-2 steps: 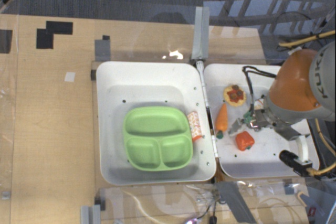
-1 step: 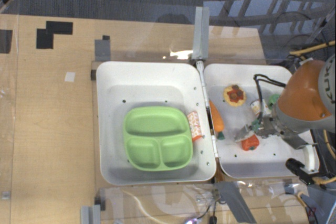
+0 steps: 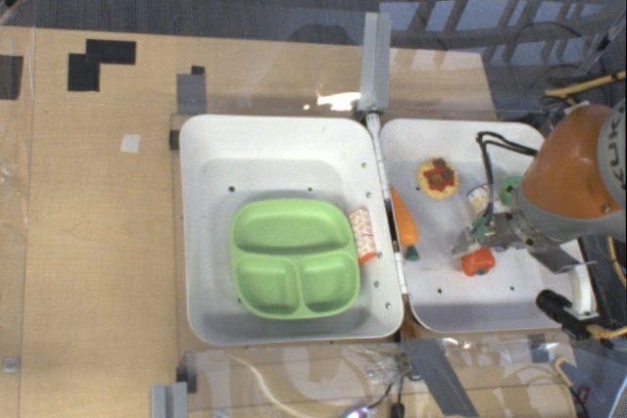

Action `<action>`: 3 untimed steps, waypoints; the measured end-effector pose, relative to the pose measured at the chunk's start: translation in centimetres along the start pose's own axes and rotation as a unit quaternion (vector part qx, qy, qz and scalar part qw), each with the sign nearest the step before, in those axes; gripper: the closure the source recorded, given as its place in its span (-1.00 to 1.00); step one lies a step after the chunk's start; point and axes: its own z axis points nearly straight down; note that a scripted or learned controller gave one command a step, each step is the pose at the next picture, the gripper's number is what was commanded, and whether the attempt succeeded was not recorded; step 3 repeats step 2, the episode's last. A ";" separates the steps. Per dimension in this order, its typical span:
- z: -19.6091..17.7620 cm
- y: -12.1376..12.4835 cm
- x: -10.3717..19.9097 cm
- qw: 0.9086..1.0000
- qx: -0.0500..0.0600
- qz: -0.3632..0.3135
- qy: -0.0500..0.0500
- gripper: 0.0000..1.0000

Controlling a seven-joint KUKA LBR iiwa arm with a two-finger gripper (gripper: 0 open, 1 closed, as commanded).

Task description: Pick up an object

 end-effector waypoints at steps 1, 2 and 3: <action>-9.8 8.8 4.1 0.997 0.009 0.077 0.000 1.00; -13.8 9.8 6.1 0.997 0.009 0.072 0.000 1.00; -13.8 9.8 6.1 0.997 0.009 0.072 0.000 1.00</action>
